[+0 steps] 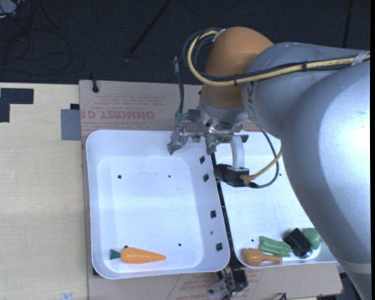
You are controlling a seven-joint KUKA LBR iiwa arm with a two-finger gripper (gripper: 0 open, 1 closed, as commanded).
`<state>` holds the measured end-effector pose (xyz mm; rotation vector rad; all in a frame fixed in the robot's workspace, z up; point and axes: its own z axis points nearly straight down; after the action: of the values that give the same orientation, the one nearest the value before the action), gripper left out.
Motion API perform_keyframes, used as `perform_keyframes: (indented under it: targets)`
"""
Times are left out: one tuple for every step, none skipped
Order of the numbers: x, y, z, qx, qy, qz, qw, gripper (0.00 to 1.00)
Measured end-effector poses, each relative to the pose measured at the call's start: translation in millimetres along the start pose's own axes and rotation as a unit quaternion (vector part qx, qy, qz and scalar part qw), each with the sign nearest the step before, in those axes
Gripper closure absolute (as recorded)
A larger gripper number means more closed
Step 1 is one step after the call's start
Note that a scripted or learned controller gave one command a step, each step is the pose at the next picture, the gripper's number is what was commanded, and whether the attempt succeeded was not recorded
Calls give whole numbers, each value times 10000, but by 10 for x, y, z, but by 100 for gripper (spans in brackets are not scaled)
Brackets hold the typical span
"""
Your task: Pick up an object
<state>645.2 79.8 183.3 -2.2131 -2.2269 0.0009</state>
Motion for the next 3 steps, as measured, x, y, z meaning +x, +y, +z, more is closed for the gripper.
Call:
perform_keyframes:
  targets:
    - [-775, -330, -1177, -47, -18, 66, 10000, 0]
    - [-739, -331, -1192, 12, -10, 31, 10000, 100]
    - [-608, -195, -2125, -51, -4, 19, 10000, 100]
